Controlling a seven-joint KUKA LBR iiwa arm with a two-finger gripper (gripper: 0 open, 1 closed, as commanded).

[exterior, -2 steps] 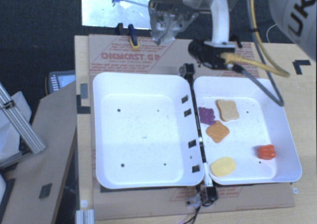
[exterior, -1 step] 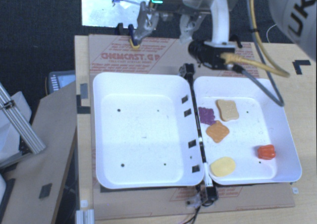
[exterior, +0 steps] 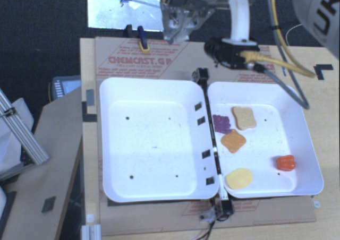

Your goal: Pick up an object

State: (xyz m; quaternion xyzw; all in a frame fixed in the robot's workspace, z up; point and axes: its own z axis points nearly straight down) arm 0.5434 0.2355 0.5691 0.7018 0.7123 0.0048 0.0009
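Yellow piece [exterior: 239,178], lowest in the right bin [exterior: 305,127], is not yet picked, the gripper [exterior: 178,26] being held at upper centre, its closure undeterminable.

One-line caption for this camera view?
End effector raised behind two white bins; right bin holds five small items, including a red one.

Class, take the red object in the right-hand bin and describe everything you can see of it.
The red object is small, chunky and rounded, bright red-orange with a slightly glossy, plastic-like look and a paler, greyish edge along its top. It lies on the floor of the right bin, near the right wall and toward the front. It rests alone, touching only the bin floor, well apart from the yellow piece to its left. What it represents is too small to tell.
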